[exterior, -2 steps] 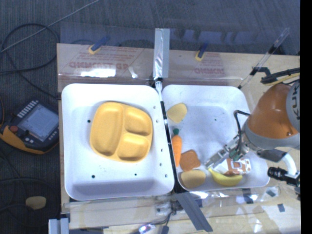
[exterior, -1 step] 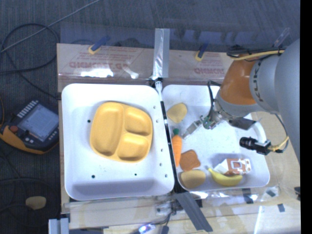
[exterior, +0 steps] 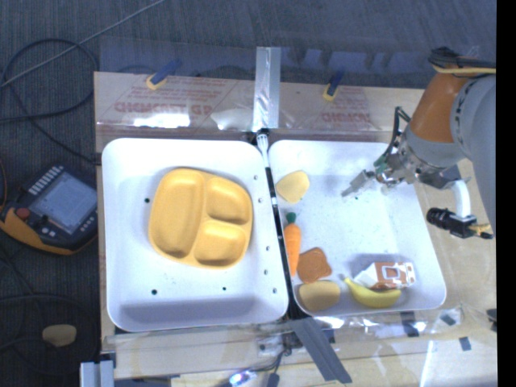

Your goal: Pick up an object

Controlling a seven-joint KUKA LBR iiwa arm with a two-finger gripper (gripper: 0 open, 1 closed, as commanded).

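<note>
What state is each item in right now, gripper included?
gripper: over the right bin's upper part, nothing seen between its fingers
yellow divided tray: flat in the left bin
carrot: lying along the right bin's left wall
banana: lying at the near wall
small packet: resting against the banana
pale round piece: lying near the divider, apart from the gripper

- Carrot (exterior: pixel 292 244) lies lengthwise along the right bin's left wall.
- Banana (exterior: pixel 372 294) curves near the front edge.
- Pale round piece (exterior: pixel 293 185) sits further back, beside the carrot's green top.
</note>
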